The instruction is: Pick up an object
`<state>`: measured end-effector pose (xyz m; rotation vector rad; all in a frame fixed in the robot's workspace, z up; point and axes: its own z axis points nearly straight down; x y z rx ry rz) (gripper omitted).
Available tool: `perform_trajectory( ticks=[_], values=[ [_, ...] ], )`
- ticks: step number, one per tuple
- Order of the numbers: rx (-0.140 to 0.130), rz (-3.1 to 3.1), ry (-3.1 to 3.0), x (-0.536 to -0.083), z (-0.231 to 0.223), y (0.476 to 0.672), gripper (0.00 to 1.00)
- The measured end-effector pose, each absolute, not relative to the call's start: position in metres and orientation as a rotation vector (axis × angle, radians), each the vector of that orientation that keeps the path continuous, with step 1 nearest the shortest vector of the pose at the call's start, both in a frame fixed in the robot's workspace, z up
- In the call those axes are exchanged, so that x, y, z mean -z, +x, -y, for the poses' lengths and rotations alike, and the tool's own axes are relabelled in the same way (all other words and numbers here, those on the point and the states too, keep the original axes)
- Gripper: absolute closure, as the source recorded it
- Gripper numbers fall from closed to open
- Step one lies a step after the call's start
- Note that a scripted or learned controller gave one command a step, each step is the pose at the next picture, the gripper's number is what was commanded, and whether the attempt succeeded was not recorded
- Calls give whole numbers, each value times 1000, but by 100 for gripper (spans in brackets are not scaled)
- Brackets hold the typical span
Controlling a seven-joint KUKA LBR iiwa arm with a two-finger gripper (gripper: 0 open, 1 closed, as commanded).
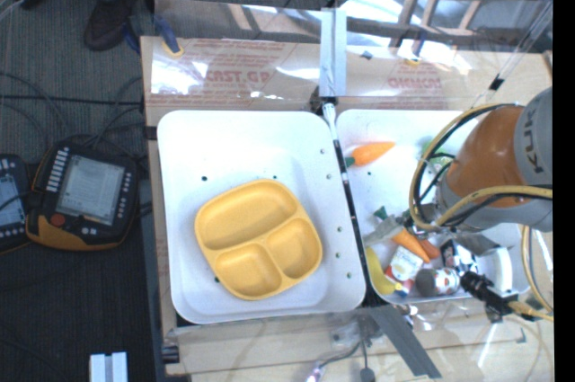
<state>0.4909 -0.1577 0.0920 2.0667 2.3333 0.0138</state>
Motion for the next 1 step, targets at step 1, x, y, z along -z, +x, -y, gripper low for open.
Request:
perform_trajectory(
  ticks=[1],
  values=[
    [-16,-2334,2069,-100,157,491,100]
  ],
)
